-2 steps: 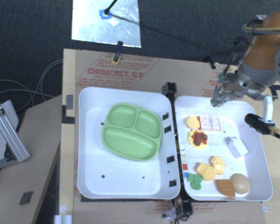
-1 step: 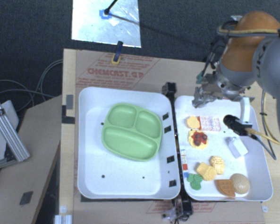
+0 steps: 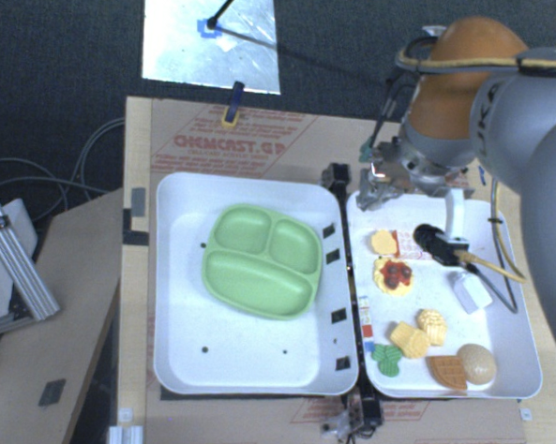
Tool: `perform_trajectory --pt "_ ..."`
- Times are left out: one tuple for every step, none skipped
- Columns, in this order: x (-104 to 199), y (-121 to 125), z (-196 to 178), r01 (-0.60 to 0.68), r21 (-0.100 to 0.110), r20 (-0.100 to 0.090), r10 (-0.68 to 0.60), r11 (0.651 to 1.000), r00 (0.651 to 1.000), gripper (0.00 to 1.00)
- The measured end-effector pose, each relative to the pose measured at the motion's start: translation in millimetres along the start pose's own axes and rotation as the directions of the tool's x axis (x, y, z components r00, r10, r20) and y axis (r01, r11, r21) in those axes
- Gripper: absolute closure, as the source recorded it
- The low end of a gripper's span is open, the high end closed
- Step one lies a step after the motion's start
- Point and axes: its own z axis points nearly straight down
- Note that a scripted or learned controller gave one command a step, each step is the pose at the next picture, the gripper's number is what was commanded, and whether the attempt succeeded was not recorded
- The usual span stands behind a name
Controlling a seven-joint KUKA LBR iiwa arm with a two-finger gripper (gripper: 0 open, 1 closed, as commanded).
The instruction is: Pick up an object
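Hovering, two-finger gripper (image 3: 379,188), finger state impossible to tell. Just below: flat yellow toy slice (image 3: 384,242), red-topped round toy pizza (image 3: 394,275). Risk: pinching both, or slipping off thin edges.

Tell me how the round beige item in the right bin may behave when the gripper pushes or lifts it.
The round beige item looks smooth and domed, so it may roll or slip from a pinch. It touches the waffle piece, which a push would probably shift too.
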Motion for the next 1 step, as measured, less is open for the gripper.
perform_trajectory --pt "45.4 -5.5 -6.0 0.0 0.001 0.0 0.0 1.0 1.0 1.0"
